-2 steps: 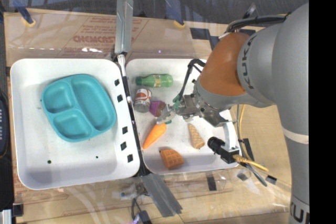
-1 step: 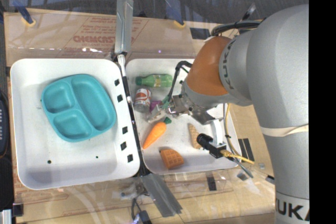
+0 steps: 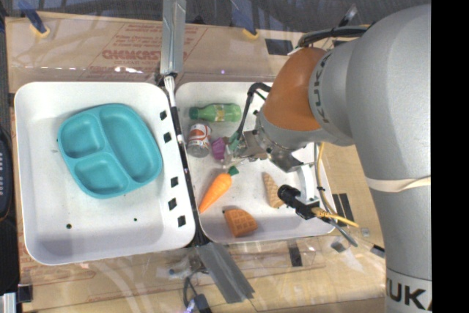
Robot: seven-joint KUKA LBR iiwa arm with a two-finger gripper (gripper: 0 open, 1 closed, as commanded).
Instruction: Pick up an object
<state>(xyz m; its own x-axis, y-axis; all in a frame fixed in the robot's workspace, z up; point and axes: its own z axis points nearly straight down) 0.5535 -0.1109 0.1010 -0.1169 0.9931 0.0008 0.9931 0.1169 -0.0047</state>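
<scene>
Two white bins (image 3: 44, 157) sit on the bench; pincer (image 3: 236, 150), finger state unclear, hangs above the carrot (image 3: 216, 190).

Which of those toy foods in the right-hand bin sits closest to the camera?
The waffle, by the bin's near edge, below the carrot and ice-cream cone.

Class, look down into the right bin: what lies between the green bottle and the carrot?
In the camera view, a small can and a purple item lie between the green bottle and the carrot.
</scene>
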